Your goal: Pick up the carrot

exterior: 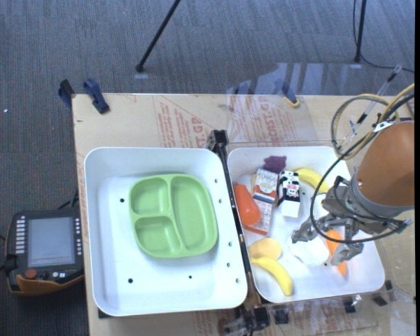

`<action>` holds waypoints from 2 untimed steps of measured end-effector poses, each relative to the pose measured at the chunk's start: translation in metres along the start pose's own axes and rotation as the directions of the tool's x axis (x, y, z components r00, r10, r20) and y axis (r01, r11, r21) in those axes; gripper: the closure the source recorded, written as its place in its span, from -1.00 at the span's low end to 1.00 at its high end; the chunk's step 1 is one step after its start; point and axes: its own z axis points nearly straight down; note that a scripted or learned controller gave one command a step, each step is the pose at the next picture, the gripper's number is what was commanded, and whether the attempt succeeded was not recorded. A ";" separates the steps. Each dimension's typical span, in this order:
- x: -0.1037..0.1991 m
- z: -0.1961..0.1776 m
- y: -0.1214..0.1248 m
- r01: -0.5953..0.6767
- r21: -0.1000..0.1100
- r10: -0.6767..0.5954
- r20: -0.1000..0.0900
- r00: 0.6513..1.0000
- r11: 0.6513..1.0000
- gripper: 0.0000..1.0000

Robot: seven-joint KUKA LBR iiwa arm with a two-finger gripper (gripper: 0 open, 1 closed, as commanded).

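The carrot [341, 267] is orange and lies near the front right of the right bin [367, 278]. It is partly covered by the gripper, with one bit showing between the fingers and its tip poking out below them. My gripper [327, 243] hangs low over it, open, with one finger [302, 234] to the carrot's left and the other [352, 249] to its right. I cannot tell whether the fingers touch the carrot.
The right bin also holds two bananas [276, 271] [309, 178], a yellow-orange fruit [264, 248], an orange-red block [246, 207], two small cartons [266, 187] [289, 187], a purple item [274, 163] and a white object [309, 252]. A green divided plate [173, 214] sits in the left bin [105, 257].
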 end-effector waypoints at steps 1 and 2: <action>0.052 0.068 -0.002 0.045 -0.004 -0.045 -0.007 0.999 0.999 -1.00; 0.047 0.056 -0.002 0.049 -0.002 -0.049 -0.001 0.999 0.999 1.00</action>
